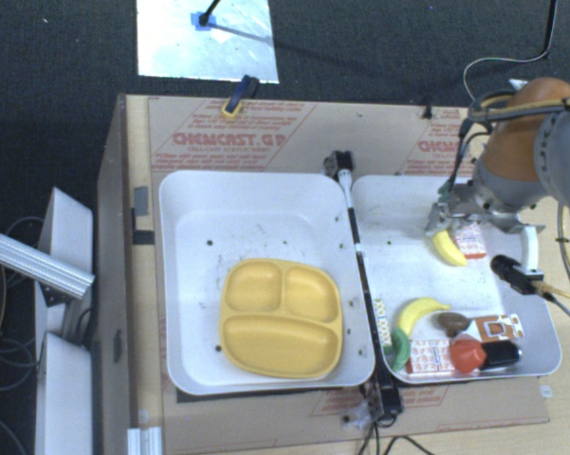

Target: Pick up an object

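Right bin (398, 218): yellow piece (447, 248) lies diagonally under claw (443, 224).

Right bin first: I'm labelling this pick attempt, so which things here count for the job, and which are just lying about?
In play:
- gripper, low in the right bin
- small yellow piece beside it
- red-and-white packet

Lying about:
- banana, tomato and other toys at the bin's near edge
- yellow divided plate in the left bin

right bin (389, 207) left half open, clutter (455, 344) near edge
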{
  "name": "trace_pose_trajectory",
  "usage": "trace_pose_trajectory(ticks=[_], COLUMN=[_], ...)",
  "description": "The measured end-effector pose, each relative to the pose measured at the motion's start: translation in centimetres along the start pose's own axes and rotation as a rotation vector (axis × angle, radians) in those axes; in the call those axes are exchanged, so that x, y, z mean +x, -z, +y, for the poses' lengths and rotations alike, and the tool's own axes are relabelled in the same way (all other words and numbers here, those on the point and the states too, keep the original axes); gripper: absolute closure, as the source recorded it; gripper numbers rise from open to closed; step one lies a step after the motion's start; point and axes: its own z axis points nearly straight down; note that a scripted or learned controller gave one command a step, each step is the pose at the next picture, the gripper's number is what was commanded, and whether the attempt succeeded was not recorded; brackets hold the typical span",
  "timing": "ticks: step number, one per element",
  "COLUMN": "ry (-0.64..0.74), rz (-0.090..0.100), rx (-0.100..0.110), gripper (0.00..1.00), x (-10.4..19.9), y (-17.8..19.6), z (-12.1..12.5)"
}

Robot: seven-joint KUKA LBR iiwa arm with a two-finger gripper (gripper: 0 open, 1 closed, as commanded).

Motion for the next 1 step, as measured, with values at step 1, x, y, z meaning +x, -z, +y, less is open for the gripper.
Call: trace_pose_trajectory(ticks=[1], ry=[0.0], rz=[0.005], rx=[0.012], gripper=[1.0], x=[8.64], y=[8.58], z=[-2.12])
